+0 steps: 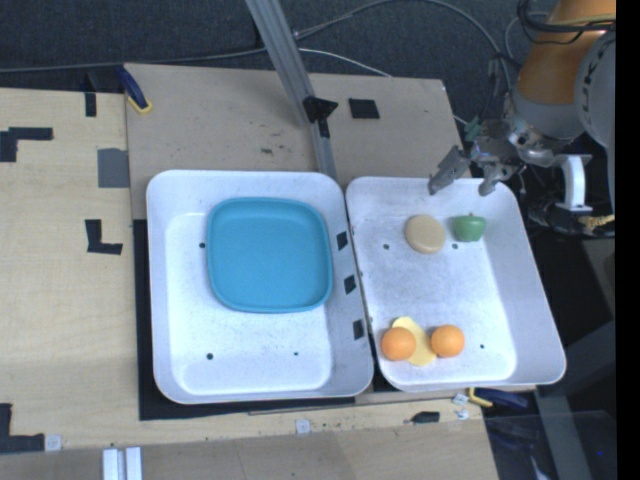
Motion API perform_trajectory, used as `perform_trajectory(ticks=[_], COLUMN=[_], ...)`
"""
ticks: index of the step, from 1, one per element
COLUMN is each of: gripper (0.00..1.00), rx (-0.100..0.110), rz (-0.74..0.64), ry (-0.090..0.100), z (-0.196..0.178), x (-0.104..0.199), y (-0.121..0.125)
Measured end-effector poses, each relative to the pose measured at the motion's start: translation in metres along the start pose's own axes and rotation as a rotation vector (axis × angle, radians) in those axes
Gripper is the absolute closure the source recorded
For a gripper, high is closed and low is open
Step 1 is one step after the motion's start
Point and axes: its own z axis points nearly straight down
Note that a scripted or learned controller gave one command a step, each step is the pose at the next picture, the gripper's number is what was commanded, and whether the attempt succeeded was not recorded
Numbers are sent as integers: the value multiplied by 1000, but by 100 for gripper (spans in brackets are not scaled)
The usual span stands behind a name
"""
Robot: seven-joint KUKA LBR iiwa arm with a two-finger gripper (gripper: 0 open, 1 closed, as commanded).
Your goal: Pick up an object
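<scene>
While I am watching, the gripper (466, 176) is hovering spread wide, gripping nothing, just beyond the right bin's (530, 298) far rim; the green object (468, 228) is lying inside, near that rim.

- The surface (60, 268) is pale wood, marked with scattered black tape pieces (95, 236) and one grey patch (112, 166) near its left edge.
- A tan board (230, 108) lies over its far part.
- Dark grey carpet-like floor (150, 13) runs beyond the far edge, crossed by thin cables (400, 8).
- A grey metal bar (290, 63) slants in from the top.
</scene>
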Motion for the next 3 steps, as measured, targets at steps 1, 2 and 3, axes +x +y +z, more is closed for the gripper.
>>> perform_trajectory(ticks=[1,2,3], gripper=[0,0,100], rx=[2,1,-3], rz=[1,0,-1], ry=[1,0,0], z=[63,107,94], x=[-4,1,1], y=[-1,-2,-1])
